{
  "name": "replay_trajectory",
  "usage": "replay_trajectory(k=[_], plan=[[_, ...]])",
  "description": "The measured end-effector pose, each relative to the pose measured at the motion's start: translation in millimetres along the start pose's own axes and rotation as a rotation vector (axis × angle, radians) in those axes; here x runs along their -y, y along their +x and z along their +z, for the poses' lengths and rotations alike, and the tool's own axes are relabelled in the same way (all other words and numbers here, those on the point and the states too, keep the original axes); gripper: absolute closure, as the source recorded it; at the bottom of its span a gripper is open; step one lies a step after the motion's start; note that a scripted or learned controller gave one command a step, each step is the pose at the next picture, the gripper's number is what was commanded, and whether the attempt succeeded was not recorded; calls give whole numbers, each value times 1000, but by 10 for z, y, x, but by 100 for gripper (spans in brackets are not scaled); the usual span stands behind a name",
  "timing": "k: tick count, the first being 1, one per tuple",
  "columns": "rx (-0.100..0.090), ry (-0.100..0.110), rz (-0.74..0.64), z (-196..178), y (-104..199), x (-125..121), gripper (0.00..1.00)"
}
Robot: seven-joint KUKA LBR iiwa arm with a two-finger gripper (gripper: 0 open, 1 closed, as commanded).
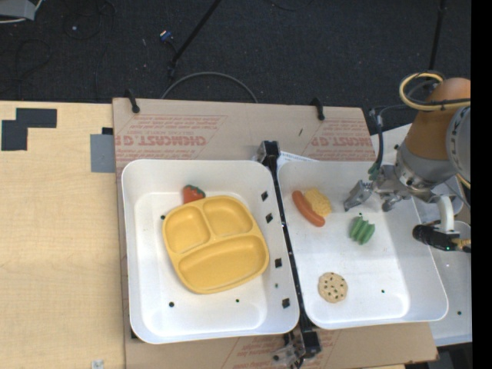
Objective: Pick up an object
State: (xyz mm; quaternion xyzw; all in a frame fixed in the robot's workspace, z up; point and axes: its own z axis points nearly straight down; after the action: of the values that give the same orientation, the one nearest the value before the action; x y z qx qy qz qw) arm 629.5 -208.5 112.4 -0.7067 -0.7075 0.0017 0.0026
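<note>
The grey two-finger gripper (pixel 374 196) hangs over the right-hand shallow white bin (pixel 419 302) near its far right corner, fingers spread and released, nothing between them. That suits a descent, I reckon, since the small green ridged plastic toy (pixel 361 230) lies just below and beside it on the bin floor, apart from the fingers. It looks chunky and easy to pinch. Further left lie an orange-and-yellow toy hot dog (pixel 311 206) and a round speckled cookie (pixel 332 287). The left bin holds a yellow divided tray (pixel 215 242).
</note>
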Motion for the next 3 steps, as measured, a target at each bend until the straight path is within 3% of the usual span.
replay_trajectory(k=[1, 2, 3], plan=[[1, -2, -2, 258, 12, -1, 0], [1, -2, -3, 145, 11, -3, 100], [2, -9, -2, -462, 82, -4, 100]])
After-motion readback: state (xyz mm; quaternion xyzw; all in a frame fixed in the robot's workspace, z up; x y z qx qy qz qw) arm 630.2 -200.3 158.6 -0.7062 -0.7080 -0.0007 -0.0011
